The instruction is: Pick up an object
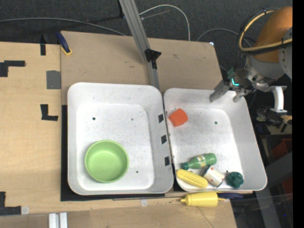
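Note:
My gripper [227, 94] hangs over the far right rim of the right bin [237, 127], its two fingers spread open with nothing between them. In that bin an orange block [178, 117] lies near the far left corner, well to the left of the gripper. At the near end lie a green bottle [199, 162], a yellow corn cob [192, 178], a small white cup [214, 176] and a dark green piece [234, 178], packed close together.
The left bin [114, 103] holds a green bowl [106, 161] at its near left. A yellow bottle [201, 199] lies on the bench just outside the right bin's near rim. A grey pole [137, 27] slants up from between the bins.

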`<action>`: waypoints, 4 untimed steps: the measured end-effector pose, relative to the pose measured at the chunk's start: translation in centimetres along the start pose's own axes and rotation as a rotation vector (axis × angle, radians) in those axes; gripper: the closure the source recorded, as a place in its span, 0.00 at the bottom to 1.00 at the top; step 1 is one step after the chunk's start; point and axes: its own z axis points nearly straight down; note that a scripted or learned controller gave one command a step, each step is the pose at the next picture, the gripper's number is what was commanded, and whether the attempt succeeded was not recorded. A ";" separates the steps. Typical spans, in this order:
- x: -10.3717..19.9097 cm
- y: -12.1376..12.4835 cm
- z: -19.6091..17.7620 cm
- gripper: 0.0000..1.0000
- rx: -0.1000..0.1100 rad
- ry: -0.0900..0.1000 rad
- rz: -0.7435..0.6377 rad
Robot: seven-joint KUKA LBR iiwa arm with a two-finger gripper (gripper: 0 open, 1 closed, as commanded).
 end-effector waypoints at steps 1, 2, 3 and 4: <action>0.4 0.9 5.3 0.00 0.004 0.001 -0.001; 0.6 0.7 10.8 0.00 0.006 0.001 0.000; 0.6 0.9 9.4 1.00 -0.001 -0.002 -0.002; 0.8 0.7 5.0 1.00 -0.005 0.001 0.001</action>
